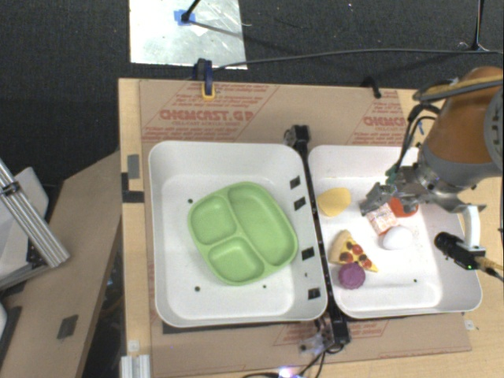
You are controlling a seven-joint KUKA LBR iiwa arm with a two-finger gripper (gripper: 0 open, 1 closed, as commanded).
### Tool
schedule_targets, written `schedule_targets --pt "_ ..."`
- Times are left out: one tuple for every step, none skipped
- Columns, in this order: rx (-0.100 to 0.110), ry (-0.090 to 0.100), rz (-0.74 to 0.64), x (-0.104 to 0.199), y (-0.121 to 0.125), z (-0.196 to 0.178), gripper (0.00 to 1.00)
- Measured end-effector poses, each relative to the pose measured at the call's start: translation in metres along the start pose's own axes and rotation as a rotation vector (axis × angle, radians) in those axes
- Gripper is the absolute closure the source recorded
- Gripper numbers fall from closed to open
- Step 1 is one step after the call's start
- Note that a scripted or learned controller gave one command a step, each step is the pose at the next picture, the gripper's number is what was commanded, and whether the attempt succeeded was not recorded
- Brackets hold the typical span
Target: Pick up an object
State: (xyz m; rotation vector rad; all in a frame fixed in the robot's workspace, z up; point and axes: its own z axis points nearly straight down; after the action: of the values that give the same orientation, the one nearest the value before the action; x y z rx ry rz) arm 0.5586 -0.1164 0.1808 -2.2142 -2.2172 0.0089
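The right bin [409,304] holds several toy items. A yellow lump [334,201] lies near its left wall. A pizza slice [351,250] and a purple piece [351,276] lie toward the front. A white ball [397,238] rests beside a small red-and-white box [383,221]. My gripper [380,201] hangs low over the middle of this bin, just above the box's far end. A red-orange item [405,207] is partly hidden under the wrist. Whether anything sits in the gripper is hidden by the wrist.
The left bin [169,290] holds a green divided plate [240,231], tilted across its middle. A black divider [309,227] with clips runs between the two bins. Cables cross the dark floor behind the bench.
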Motion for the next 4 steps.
schedule_targets --pt "-0.011 -0.002 -0.002 0.000 0.003 -0.006 0.00" --pt "-0.007 -0.001 0.000 0.000 -0.001 0.057 0.00" --pt "-0.019 -0.005 0.001 -0.002 0.003 0.092 0.00" --pt "-0.032 -0.013 0.002 -0.005 0.006 0.078 1.00"
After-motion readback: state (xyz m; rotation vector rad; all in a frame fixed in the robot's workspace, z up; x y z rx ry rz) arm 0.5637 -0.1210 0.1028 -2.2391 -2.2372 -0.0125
